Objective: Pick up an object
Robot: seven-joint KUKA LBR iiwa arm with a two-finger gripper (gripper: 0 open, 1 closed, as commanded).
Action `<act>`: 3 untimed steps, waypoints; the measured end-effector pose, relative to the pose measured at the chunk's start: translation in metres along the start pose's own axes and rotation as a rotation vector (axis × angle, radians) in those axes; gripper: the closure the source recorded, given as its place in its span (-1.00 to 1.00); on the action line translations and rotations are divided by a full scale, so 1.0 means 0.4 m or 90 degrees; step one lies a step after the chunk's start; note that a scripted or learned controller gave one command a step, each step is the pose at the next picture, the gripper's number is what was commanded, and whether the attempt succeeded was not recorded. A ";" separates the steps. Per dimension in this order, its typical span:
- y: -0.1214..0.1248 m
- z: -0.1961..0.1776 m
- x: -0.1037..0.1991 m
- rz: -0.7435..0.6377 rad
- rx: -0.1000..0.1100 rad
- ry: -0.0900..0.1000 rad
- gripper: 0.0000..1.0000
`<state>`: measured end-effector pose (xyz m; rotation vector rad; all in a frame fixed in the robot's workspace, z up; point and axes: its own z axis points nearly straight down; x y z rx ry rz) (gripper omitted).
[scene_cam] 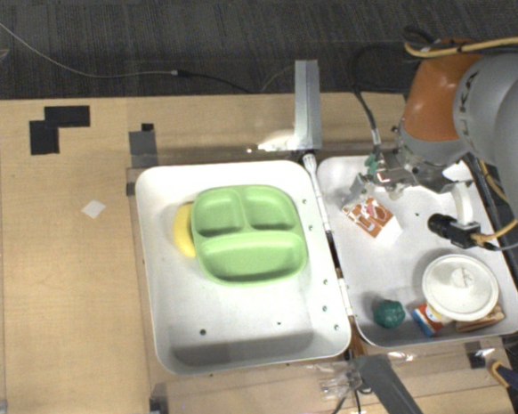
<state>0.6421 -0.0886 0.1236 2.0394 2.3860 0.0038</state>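
My gripper point(374, 176) hangs over the far part of the right bin point(366, 323), reaching in from the right. Just in front of it, apart from it, an orange and white packet point(370, 216) lies on the bin floor. Nothing shows held in the gripper. Nearer the front of this bin lie a dark green ball point(389, 314), a round white bowl point(460, 286), and a small blue and red item point(422, 320) tucked against the bowl. A brown flat piece point(487, 320) pokes out beneath the bowl.
The left bin point(175, 333) holds a green divided plate point(247, 232) with a yellow thing point(182, 231) partly under its left edge. A metal post point(307, 108) rises behind the ridge between the bins. The grey arm crosses the right bin's far right corner.
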 end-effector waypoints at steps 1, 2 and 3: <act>-0.030 0.078 -0.021 0.055 -0.008 0.000 -1.00; -0.023 0.044 -0.019 0.053 -0.013 -0.001 1.00; 0.045 -0.157 0.174 0.054 -0.001 0.000 1.00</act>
